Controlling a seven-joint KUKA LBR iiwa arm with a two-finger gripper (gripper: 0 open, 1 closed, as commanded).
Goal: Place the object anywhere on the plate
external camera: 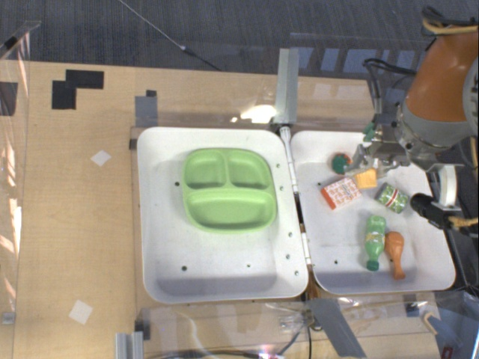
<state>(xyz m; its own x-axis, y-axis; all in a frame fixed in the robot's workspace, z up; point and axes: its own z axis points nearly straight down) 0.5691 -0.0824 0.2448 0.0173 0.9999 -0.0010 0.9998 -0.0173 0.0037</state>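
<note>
A green plate [228,189] with three compartments lies in the left bin [161,268]. My gripper [372,161] hangs low over the back of the right bin [430,279]. Just below it lies a small yellow-orange wedge [365,179], touching a red and white box [340,193]. Whether the gripper touches the wedge I cannot tell. A small green and red round item [341,161] rests to the gripper's left.
Also in the right bin are a green can [391,198], a green bottle [374,242] and a brown drumstick [396,253] near the front. A raised divider [293,193] separates the two bins. The arm's orange band [441,73] looms at the right.
</note>
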